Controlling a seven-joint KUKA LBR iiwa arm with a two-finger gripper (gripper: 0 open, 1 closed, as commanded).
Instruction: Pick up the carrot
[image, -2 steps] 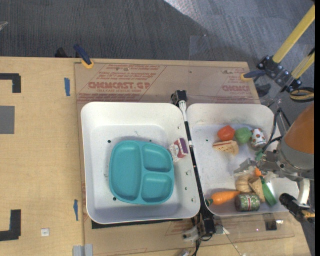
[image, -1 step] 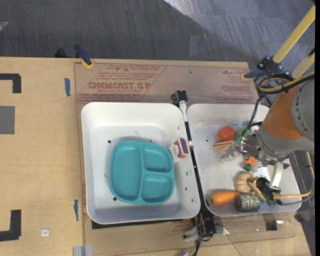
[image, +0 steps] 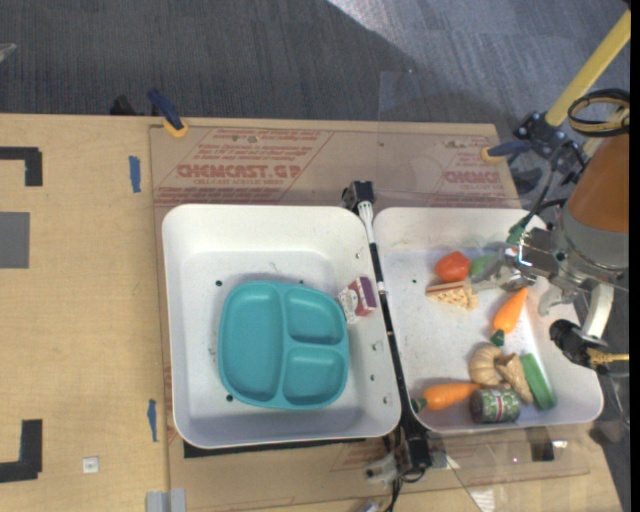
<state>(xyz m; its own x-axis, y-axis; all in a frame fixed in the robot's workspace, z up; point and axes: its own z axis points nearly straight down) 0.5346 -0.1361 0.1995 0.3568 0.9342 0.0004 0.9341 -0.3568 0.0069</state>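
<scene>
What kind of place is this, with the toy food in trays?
Probably a robotics lab test bench: a robot arm reaches over two white bins, toy food such as a carrot lies inside, and clamps hold the board.

I see a teal tray (image: 283, 344) lying in the left bin (image: 190, 300); beside the tray's right edge rests a small packet (image: 358, 298), with a tomato (image: 452, 266) farther right.
</scene>
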